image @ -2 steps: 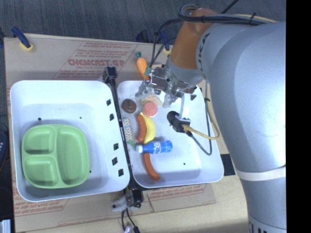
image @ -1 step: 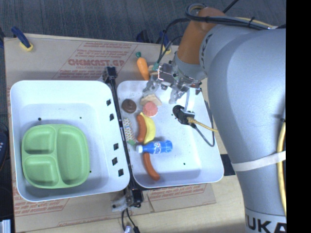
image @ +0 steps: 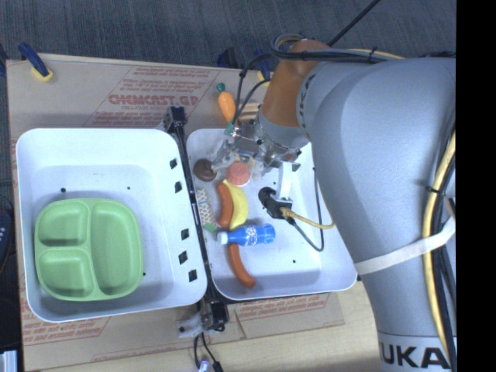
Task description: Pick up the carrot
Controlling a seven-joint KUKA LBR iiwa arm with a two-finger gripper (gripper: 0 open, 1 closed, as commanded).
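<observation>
The carrot (image: 225,105), orange with a small green top, lies on the cardboard just beyond the far rim of the right bin (image: 310,273), outside both bins. My gripper (image: 242,155) hangs low over the far end of the right bin, a short way nearer than the carrot and apart from it. Right beneath the gripper sit a pink-red round piece (image: 239,174) and a brown round piece (image: 204,170). I see nothing held in the gripper.
The right bin also holds a banana (image: 237,201) beside a reddish sausage (image: 224,205), a blue bottle (image: 251,235), an orange-brown sausage (image: 241,269) and a patterned scrap (image: 204,206). A green divided plate (image: 89,248) lies in the left bin (image: 46,149). The arm covers the right side.
</observation>
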